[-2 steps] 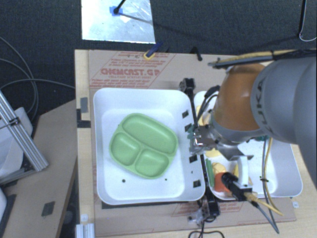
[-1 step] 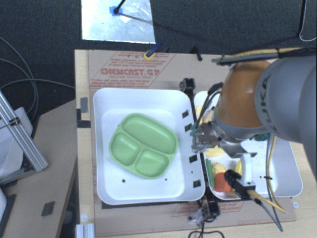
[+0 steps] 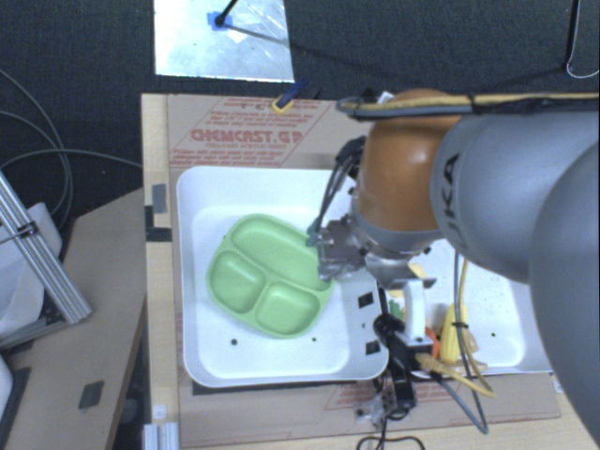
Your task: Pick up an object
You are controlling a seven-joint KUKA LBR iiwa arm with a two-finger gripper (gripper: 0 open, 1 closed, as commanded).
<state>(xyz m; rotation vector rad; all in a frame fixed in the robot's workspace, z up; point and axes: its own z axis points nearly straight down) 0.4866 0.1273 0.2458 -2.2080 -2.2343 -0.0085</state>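
- Green plate (image 3: 265, 275), a divided one with three compartments, lies flat in the left white bin (image 3: 202, 345), roughly in its middle and tilted diagonally to the bin's walls.
- Its right edge reaches to just beside the wall between the two bins, under the arm's wrist.
- Grey arm (image 3: 525, 195) comes in from the right and covers much of the right bin (image 3: 502, 331); its orange band (image 3: 403, 172) sits above the wrist.
- Gripper (image 3: 323, 256) is low at the plate's right rim, touching it or just above it; I cannot tell which.
- Whether the gripper is apart, together or clamped on the plate cannot be told, as the wrist hides it.
- Yellow items (image 3: 457, 340) and a tangle of cables lie in the right bin below the wrist.
- Cardboard sheet (image 3: 244, 129) with red print lies under both bins.
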